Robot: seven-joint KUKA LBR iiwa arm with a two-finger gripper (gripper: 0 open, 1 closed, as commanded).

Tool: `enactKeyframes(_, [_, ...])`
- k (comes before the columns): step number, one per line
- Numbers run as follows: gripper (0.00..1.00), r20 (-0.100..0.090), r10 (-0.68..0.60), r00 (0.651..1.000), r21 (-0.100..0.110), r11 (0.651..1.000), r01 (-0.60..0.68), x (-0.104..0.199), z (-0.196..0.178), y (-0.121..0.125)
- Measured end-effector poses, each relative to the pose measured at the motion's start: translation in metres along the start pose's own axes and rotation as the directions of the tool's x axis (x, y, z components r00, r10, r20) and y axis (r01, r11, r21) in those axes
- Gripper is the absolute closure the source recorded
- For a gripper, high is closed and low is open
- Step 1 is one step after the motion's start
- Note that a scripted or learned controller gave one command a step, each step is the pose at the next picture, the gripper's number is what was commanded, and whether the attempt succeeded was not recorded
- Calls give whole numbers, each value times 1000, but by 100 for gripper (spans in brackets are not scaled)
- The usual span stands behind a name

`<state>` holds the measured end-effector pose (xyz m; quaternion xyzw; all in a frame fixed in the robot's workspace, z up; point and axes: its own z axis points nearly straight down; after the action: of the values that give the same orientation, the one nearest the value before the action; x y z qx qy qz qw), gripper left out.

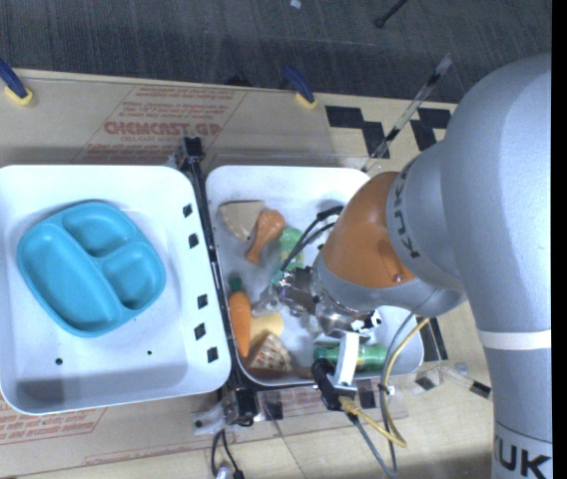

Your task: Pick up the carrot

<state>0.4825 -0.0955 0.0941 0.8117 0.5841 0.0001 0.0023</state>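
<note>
The carrot [240, 316], a short orange stick, lies in the right bin [293, 180] against its left wall, pointing toward the near edge. My gripper [296, 291] hangs low over the middle of this bin, just right of the carrot and slightly beyond it. The orange wrist band and the grey arm cover much of the gripper from above. Nothing can be seen held at it.
Around the carrot lie a yellow piece [268, 324], a brown wedge [272, 353], an orange-brown piece [266, 233], a beige wedge [239, 215] and green items [291, 240]. A green object [359, 353] lies under the wrist. The left bin [24, 367] holds a blue divided plate [89, 265].
</note>
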Motion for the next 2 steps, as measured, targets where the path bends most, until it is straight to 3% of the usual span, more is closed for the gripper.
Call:
enactKeyframes(1, [0,1,451,893,11,893,-450,9,2,21])
enactKeyframes(2, [0,0,475,880,5,880,-475,-74,-67,114])
